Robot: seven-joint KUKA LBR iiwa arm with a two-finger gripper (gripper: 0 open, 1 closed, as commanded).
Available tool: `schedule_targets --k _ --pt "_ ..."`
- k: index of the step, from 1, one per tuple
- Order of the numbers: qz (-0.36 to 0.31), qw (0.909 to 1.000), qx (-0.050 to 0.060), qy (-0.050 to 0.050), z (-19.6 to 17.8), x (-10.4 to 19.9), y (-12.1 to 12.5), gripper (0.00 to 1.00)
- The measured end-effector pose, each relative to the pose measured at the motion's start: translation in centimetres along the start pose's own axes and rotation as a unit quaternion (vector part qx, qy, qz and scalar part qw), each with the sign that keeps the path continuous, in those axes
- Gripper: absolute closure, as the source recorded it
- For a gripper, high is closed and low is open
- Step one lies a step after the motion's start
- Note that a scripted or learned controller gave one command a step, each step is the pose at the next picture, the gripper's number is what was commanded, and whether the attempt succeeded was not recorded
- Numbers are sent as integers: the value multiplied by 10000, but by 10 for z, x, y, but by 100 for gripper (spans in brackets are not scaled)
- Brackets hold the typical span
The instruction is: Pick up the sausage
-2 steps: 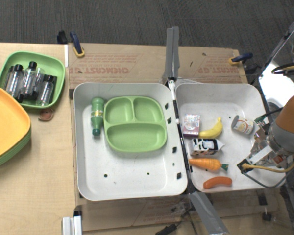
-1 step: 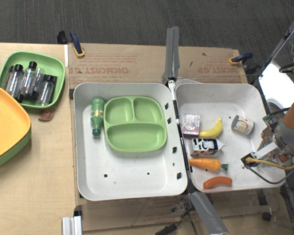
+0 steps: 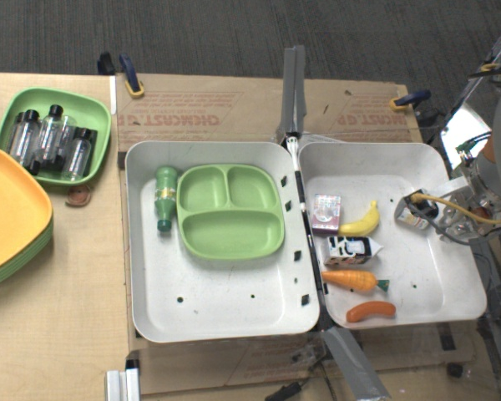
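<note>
Sausage [image 3: 371, 311], orange-red, lies in the right white bin [image 3: 422, 278] close to its near rim, just below a carrot [image 3: 351, 281] and apart from it. Same bin, further back: a small black-and-white carton [image 3: 349, 247], a banana [image 3: 361, 220] and a pink box [image 3: 326, 211], clustered towards the divider. Tool [image 3: 456, 224] sits over the right side of this bin, well apart from the sausage; open or closed cannot be told. Left white bin [image 3: 135, 249]: a green divided plate [image 3: 230, 211] with a green bottle [image 3: 165, 197] just beside its left edge. Table [image 3: 58, 324], far left: a green tray [image 3: 96, 128] of dark-capped bottles and a stack of orange plates [image 3: 12, 215].
</note>
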State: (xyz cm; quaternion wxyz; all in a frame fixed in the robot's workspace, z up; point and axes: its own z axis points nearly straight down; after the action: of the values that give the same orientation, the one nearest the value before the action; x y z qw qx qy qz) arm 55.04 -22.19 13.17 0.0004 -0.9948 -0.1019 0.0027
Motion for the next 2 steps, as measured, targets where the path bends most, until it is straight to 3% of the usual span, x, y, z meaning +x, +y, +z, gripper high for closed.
schedule_targets --k 1,2 --pt "-896 9960 -6 7 -66 100 20 100" --pt "-924 9957 2 -18 -74 100 20 100"
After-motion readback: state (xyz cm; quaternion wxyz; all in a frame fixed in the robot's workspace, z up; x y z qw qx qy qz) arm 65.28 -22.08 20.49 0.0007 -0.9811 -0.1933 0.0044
